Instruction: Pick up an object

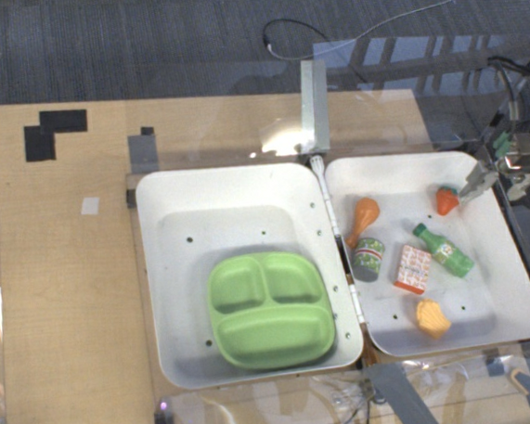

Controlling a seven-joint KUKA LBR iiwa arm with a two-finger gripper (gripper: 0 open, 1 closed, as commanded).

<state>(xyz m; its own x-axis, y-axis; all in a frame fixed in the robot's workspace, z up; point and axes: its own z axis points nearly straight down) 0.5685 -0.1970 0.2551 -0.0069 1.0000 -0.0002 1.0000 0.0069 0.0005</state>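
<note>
The right bin [499,316] holds several small objects. An orange drumstick-shaped toy [365,213] lies at its upper left, with a green-labelled can [367,258] just below it. A red and white box [411,269] and a green bottle [443,250] lie in the middle, and a yellow toy [432,317] sits near the front. An orange-red toy with a green top [446,201] lies near the bin's far right side. My gripper [475,182] reaches in from the right edge, its tip right beside that orange-red toy. Nothing visibly hangs from it.
The left bin [167,262] holds a green divided plate [270,308]. A metal post [314,99] stands behind the seam between the bins. Cables and arm hardware [525,149] crowd the right edge. The wooden bench [59,301] stretches out to the left.
</note>
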